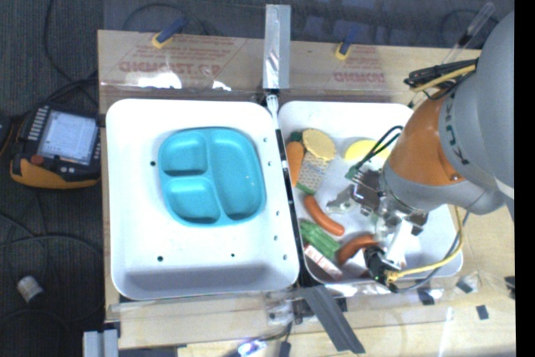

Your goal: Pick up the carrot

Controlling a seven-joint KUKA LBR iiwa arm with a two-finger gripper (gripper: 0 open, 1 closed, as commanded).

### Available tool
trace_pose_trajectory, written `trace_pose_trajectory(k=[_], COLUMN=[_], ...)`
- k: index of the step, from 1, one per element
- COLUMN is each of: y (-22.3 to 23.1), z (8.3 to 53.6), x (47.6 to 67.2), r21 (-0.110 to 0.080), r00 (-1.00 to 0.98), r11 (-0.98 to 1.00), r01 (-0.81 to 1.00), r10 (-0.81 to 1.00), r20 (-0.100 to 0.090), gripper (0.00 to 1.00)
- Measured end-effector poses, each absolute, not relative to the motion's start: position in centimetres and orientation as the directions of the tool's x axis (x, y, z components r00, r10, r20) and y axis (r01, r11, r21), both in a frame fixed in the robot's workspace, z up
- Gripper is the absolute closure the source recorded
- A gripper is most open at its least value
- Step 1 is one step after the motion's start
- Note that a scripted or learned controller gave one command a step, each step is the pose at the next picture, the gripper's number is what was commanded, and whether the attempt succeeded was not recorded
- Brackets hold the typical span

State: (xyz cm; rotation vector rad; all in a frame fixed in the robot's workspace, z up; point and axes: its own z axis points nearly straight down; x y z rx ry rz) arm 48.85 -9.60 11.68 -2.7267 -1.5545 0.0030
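Observation:
The carrot (294, 162) is a short orange piece lying lengthwise against the left wall of the right bin (435, 259), near the back. The gripper (371, 205) hangs low over the middle of that bin, under the arm's orange band, to the right of and nearer than the carrot and apart from it. The arm's bulk hides the gripper's tip, and nothing can be seen held in it.
Around the gripper lie a round yellow-tan piece (318, 144), a grey textured piece (312, 172), a yellow item (359, 150), two red sausage-like pieces (323, 216) (355, 247) and a green piece (321, 238). The left bin (134, 255) holds a blue divided plate (212, 175).

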Motion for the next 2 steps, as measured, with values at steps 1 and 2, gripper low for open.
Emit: trace_pose_trajectory(k=[1, 2], y=[-10.0, -9.7], z=[20.9, 9.3], x=[54.4, 51.0], r21=[-0.002, 0.000], r00=[0.470, 0.395], r11=[-0.470, -0.395], r01=[0.882, 0.919], r10=[0.882, 0.919], r20=[-0.005, 0.001], gripper=[0.00, 0.00])
